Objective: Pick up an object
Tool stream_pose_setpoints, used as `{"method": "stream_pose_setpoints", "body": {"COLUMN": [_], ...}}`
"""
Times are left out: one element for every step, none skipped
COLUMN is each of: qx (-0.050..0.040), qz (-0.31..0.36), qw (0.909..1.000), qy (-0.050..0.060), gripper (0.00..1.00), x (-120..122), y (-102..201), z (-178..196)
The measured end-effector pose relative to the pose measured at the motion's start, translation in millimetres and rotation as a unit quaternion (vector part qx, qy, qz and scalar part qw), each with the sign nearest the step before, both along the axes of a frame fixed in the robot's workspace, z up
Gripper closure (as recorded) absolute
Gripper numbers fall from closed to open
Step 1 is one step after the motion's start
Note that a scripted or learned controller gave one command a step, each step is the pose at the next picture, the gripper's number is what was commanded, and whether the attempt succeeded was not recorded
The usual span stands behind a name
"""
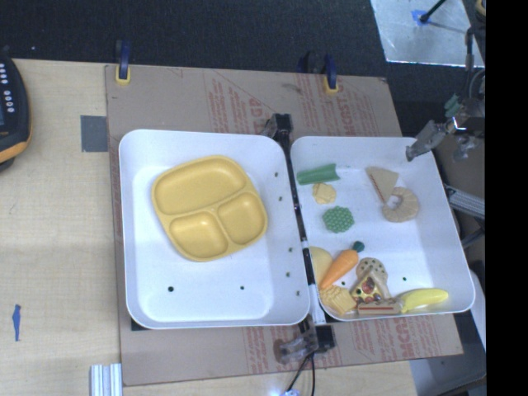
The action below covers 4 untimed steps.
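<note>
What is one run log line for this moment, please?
claw: over right bin top right corner, holding nothing | toy food: lying in right bin | yellow tray: in left bin | pick: not yet done

My two bins (140, 221) look like smooth, shiny white plastic. The yellow tray (209, 207) is smooth plastic. Brown cardboard (214, 97) underneath looks dull.

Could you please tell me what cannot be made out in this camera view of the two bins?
- Gripper: small and dark at the right bin's top corner; open or shut is unclear.
- Arm: cut off by the right edge.
- Pizza slice: too small to read its toppings; the carrot overlaps what lies under it.
- Device: cut off by the left edge.
</note>
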<state>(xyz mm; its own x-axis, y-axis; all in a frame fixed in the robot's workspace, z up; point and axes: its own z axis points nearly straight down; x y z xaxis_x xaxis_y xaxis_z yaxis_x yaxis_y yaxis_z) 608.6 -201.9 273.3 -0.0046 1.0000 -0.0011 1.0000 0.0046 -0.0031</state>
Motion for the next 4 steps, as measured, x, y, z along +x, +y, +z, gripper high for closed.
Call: {"method": "stream_pose_setpoints", "body": {"qx": [0.0021,0.0001,-0.0007,-0.0011], "qz": [0.001,0.001,-0.002,0.002], "qw": [1.0000,1.0000,1.0000,1.0000], "qy": [0.005,-0.004,-0.002,-0.001], "gripper": [0.00,0.00,0.00,1.00], "x": [-11.3,51.1,48.0,48.7], "y": [28.3,41.9,3.1,4.4], "z": [-190.1,-154.8,-181.1,-169.1]}}
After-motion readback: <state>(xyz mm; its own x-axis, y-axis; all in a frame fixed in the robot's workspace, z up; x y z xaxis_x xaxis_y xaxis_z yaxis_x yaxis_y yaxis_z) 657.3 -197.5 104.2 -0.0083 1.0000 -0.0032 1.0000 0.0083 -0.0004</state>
